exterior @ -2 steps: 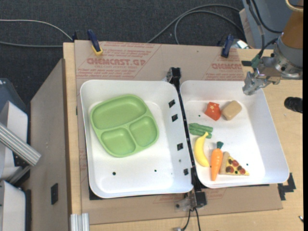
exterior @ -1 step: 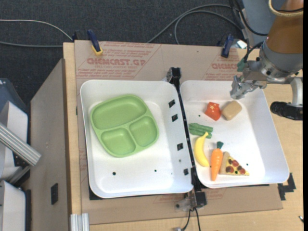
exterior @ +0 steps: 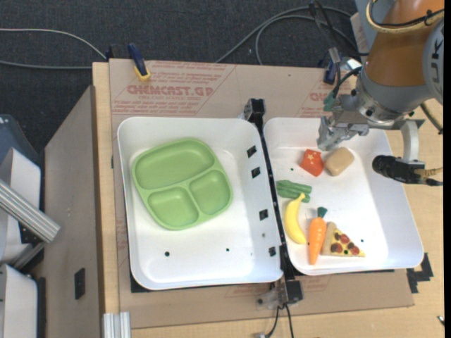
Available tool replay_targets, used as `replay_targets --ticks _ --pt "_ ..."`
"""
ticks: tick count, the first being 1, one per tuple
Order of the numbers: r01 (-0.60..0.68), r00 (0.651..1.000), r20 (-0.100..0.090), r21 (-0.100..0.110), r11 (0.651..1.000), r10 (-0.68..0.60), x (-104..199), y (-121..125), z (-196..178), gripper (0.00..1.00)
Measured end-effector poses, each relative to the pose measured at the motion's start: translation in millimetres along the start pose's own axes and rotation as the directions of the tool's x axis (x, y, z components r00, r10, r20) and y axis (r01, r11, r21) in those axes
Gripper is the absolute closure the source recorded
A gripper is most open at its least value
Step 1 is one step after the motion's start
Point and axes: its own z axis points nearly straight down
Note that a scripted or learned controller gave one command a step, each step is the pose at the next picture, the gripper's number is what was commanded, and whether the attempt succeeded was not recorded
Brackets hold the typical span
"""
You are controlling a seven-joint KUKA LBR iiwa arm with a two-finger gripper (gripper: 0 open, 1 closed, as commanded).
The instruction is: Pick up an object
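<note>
Over on the left, the left bin (exterior: 134, 210) carries a green divided plate (exterior: 182, 183), three compartments, lying flat toward the bin's far-left part. A black divider rail (exterior: 266, 189) runs between the two bins, from far to near.

Now into the right bin (exterior: 394, 217), and here is where the objects are. Just right of the rail lies a green bean pod (exterior: 293, 188), and right below it a yellow banana (exterior: 294, 220), curved, its tip pointing up to the pod. Next to the banana on its right, an orange carrot (exterior: 317, 239) with a green top, upright along the bin's near part, and touching it on the right a pizza slice (exterior: 342, 243) with dark red toppings.

Farther back, a red strawberry-like piece (exterior: 311, 162) sits beside a tan bread roll (exterior: 339, 161), the two just about touching. And there is the gripper (exterior: 335, 144), hanging right above the roll's far edge, its grey fingers pointing down at the roll and the red piece; whether those fingers are spread or closed, I cannot tell from this angle. Nothing visibly between them, the roll lies on the bin floor.

At the right, the arm's orange band (exterior: 398, 44) looms over the bin's far corner
</note>
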Motion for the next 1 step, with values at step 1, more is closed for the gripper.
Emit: replay_targets --ticks 1 --pt "0.0 1.0 0.0 0.001 1.0 0.0 46.6 -15.9 13.1 1.0"
